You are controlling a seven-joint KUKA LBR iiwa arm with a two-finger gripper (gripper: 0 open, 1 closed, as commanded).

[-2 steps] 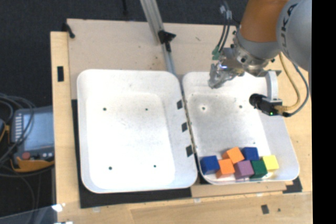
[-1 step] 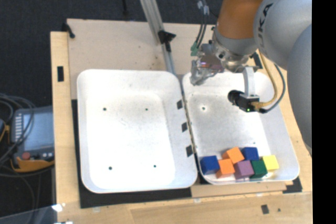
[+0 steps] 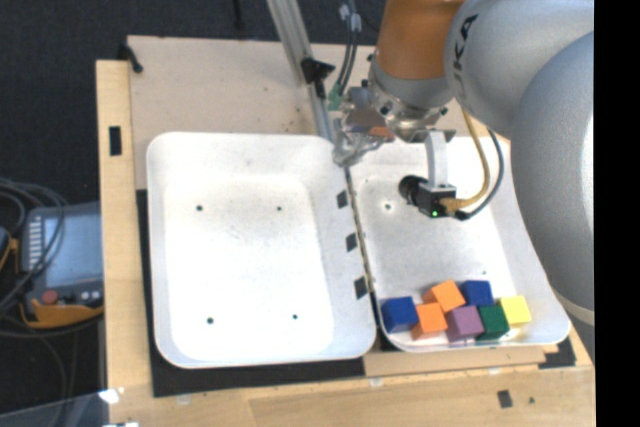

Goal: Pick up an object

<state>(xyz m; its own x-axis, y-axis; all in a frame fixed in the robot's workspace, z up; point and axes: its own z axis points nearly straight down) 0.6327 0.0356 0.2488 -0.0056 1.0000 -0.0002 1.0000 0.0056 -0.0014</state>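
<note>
— Nearest?
— Blocks (image 3: 462,320), blue, orange, purple, green, yellow, huddled touching in near corner of right bin (image 3: 420,250).
— And farther?
— Gripper (image 3: 352,145) above that bin's far left corner, well apart from blocks. Open or closed: impossible to tell. Dark letters (image 3: 463,35) on grey arm (image 3: 530,55), unreadable.

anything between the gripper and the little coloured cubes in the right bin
Nothing visible does. Bare floor of the white right bin lies between the gripper and the small coloured cubes clustered in its near corner.
</note>
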